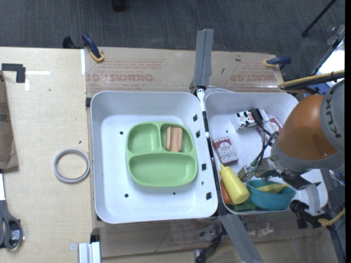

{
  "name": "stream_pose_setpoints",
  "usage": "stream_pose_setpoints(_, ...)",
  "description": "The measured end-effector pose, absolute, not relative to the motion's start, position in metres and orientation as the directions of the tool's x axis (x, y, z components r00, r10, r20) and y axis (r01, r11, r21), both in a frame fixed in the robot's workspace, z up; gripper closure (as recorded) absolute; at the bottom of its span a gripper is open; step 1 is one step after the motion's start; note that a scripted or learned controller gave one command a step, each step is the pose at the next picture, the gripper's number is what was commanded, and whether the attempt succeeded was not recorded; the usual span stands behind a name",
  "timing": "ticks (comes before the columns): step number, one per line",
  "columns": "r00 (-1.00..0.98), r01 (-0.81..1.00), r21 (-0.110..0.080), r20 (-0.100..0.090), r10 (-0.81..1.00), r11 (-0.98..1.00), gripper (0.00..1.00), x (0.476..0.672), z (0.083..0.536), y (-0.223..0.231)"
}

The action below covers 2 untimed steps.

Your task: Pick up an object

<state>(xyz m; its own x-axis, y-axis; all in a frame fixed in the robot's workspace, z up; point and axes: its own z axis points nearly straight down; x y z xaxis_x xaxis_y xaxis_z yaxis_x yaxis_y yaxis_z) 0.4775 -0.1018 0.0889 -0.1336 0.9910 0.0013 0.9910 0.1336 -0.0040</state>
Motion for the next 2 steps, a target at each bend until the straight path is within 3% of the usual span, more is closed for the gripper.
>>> stream_pose_setpoints(1, 0.057, 0.998, -0.006, 0.0, 0.998, -0.057, 0.0, 0.566, 0.088, -0.101)
stream_pose_setpoints(2, -0.074, 0.997, -0.008, 0.002, 0.997, 0.074, 0.0, 0.483, 0.09, -0.103)
